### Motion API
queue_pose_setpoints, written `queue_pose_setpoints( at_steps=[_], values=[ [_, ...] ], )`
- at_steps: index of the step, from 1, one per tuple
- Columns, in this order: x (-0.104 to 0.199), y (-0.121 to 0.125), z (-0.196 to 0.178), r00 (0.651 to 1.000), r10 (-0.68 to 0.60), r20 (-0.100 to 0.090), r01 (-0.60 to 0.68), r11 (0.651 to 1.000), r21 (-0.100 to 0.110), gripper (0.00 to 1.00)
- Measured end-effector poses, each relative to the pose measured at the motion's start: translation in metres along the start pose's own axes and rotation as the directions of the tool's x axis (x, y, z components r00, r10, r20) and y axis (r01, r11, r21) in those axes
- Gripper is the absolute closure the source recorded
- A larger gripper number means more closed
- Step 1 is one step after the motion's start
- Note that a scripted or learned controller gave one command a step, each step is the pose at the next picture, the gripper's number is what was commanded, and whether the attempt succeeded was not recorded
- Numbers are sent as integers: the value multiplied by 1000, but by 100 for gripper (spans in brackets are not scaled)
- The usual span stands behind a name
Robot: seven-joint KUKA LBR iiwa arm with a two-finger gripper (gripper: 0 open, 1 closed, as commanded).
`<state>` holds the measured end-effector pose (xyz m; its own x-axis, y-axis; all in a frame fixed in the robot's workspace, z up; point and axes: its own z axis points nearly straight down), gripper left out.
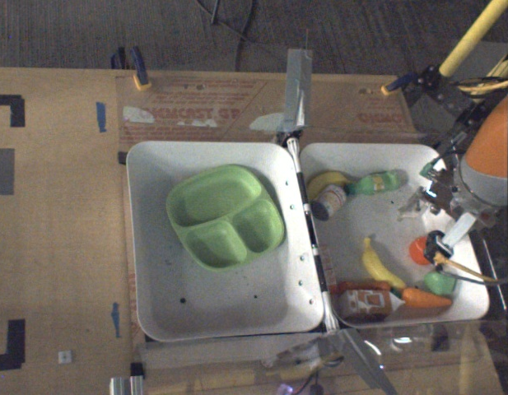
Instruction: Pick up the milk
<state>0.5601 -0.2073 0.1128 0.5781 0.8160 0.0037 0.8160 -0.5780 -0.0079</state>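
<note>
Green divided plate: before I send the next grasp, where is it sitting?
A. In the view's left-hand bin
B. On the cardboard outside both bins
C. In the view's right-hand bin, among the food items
A. The green divided plate lies flat inside the left-hand bin, while the banana and carrot are in the right-hand bin.

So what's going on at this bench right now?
A robot arm reaches in from the right, its tool over the far right side of the right bin. The brown carton, likely the milk, lies apart from it at the bin's near edge, beside a carrot and a banana. The left bin holds a green divided plate.
</note>
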Motion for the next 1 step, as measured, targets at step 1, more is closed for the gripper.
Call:
queue_pose_setpoints(
  at_steps=[1],
  values=[
    [-1,1,-10,1000,2,2,-2,1000,-2,100]
  ],
)
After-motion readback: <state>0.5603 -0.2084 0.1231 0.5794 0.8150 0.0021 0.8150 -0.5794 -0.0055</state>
